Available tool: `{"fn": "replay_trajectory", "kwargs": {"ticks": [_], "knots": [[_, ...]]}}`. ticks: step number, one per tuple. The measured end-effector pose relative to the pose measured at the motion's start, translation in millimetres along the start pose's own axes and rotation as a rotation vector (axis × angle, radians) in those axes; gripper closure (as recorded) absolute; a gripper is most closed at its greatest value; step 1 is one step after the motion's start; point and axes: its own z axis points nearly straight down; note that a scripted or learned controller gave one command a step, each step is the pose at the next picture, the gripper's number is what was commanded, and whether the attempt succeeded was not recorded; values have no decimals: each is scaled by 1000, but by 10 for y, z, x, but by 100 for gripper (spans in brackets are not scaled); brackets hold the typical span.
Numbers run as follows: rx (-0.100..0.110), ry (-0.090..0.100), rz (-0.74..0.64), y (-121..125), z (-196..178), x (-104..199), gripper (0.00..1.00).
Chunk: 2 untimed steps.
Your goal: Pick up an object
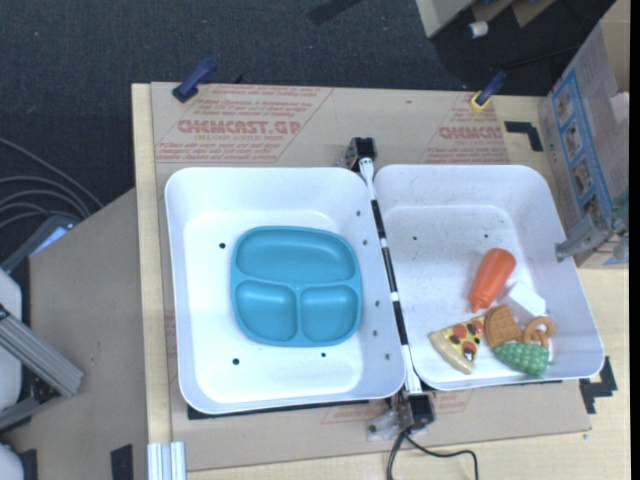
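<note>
The things I could pick up all sit in the right bin [440, 183], gathered in the near right corner. A toy carrot [491, 278] lies tilted, its narrow end pointing toward the near edge. Just below it is a brown toy bread slice [501, 325], touching a toy pizza slice [458, 345] on its left. A small toy pretzel [540, 330] sits just to the right of the bread, and a green bunch of toy grapes [524, 357] lies against the bin's near rim. A scrap of white paper [527, 297] peeks out between carrot and pretzel.

The left bin [190, 268] holds a blue divided plate [296, 285] with three compartments, lying flat near its middle. The two bins touch along a shared edge. Both rest on a bench top [300, 128] of brown board printed with red lettering. A blue clamp [194, 80] grips its far left corner and a yellow clamp [488, 90] its far edge.
</note>
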Motion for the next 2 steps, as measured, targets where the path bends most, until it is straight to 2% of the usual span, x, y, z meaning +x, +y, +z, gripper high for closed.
{"fn": "replay_trajectory", "kwargs": {"ticks": [1,2], "knots": [[2,2,-1,514,942,-52,0],[0,1,-1,1034,1959,671,0]]}}
